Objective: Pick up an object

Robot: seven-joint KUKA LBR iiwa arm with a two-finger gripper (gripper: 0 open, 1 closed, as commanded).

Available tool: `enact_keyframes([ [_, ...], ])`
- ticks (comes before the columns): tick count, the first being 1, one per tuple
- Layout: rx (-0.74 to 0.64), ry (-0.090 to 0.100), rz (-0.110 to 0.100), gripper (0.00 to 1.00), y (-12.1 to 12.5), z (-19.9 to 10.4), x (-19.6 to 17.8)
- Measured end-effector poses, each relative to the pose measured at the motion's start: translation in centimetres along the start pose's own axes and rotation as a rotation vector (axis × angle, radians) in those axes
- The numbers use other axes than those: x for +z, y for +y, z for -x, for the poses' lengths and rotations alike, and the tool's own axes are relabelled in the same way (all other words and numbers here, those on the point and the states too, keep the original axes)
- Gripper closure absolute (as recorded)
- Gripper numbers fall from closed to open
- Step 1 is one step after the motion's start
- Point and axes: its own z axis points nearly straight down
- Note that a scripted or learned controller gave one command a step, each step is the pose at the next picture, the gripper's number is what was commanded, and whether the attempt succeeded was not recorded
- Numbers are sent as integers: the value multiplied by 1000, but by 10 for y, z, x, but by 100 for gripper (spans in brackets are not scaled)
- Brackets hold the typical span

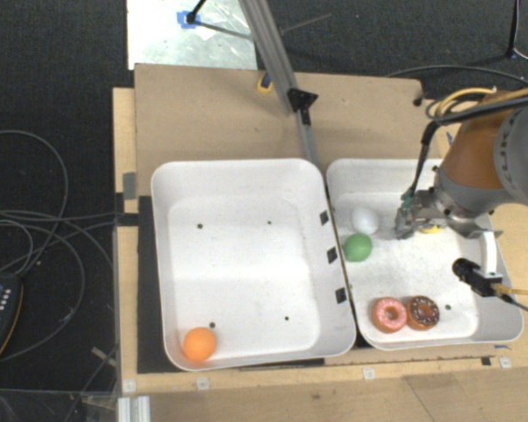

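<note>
Although an orange ball [198, 344] sits alone in the left bin [172, 183], the nearer targets, a white ball [364, 219] and a green ball [358, 247], lie just left of the gripper [407, 223] in the right bin [510, 323]. Whether the gripper grasps anything, I cannot tell. No readable writing.

Orange ball [198, 344] sat in the left bin's near corner; right bin held white ball [364, 218], green ball [358, 247], pink donut [389, 314], chocolate donut [422, 312].
</note>
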Motion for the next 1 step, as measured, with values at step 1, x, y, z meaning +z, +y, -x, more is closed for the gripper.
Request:
enact_keyframes([
  [1,-2,-1,3,100,-7,-3,-55],
])
